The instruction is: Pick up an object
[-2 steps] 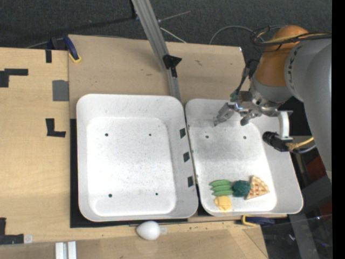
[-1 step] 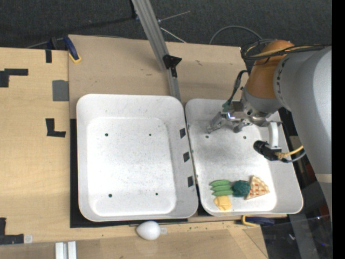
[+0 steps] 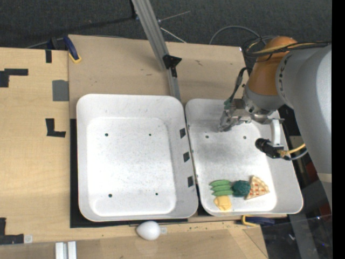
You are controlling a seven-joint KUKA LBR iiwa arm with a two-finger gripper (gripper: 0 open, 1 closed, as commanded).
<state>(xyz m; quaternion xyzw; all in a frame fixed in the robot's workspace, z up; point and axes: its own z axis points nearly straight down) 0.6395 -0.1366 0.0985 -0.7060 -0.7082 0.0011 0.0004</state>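
Two shallow white bins sit side by side on a wooden bench, seen from above at a slant. The left bin (image 3: pixel 129 152) has a bare speckled floor. The right bin (image 3: pixel 242 144) holds a small cluster of toy food in its near corner: a green pea pod (image 3: pixel 220 186), a yellow piece (image 3: pixel 222 202) just nearer than it, a dark green broccoli floret (image 3: pixel 241 188) to their right, and a pizza slice (image 3: pixel 257 188) touching the broccoli's right side. A grey robot arm with an orange band reaches in from the right, and its gripper (image 3: pixel 228 119) hangs over the far part of the right bin, well apart from the food cluster. From this angle I cannot tell whether its jaws are apart or together, and nothing visible sits between them. A white egg-shaped object (image 3: pixel 148 230) lies on the bench outside the bins, near the left bin's near edge. The toy pieces look small and light, probably hard moulded plastic or rubber, so likely stiff, a little slippery, and not fragile. They lie crowded together, which could make a clean grasp awkward. The pizza slice seems the easiest pick, being at the outer edge of the group; pinching across its narrow flat sides looks best. The pea pod might be taken across its short width.
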